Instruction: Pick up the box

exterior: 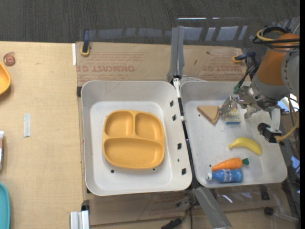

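The box (pixel 233 118) is small and white with a blue lower edge. It lies in the upper middle of the right bin (pixel 267 175), just right of a tan wedge of bread (pixel 209 113). My gripper (pixel 230 107) hangs directly over the box's top end and hides part of it. The grey arm with its orange band (pixel 274 68) reaches in from the right above it. Whether the box is touched or held cannot be made out.
A banana (pixel 246 145), a carrot (pixel 228 164) and a blue bottle (pixel 226 176) lie in the right bin's lower half. The left bin (pixel 93 128) holds a yellow divided plate (pixel 134 139). A raised divider (pixel 181 123) separates the bins.
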You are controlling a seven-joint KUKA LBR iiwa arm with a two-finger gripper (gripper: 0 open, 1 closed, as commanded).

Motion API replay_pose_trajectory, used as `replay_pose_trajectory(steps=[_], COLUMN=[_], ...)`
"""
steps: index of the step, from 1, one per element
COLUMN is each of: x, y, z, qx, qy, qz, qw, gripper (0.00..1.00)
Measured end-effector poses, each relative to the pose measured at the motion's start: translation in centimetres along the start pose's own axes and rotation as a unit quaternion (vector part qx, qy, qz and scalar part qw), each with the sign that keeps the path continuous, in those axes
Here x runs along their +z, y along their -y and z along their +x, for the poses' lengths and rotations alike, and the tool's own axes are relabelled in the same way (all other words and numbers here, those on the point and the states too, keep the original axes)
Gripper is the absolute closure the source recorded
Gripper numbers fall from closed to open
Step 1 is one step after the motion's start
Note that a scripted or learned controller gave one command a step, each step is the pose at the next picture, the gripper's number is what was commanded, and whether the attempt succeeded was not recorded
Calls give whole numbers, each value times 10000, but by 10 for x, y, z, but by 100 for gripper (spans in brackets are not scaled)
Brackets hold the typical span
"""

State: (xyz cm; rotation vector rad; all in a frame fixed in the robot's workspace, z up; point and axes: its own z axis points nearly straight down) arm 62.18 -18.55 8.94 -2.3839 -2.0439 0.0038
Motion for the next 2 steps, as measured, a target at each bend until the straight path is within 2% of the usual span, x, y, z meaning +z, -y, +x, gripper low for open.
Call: replay_pose_trajectory(steps=[1, 2], x=[-5, -136], y=[0, 30], z=[-1, 31], qx=[-9, -248], qy=[1, 4], qz=[28, -6], qw=[10000, 9997], gripper=[100, 100])
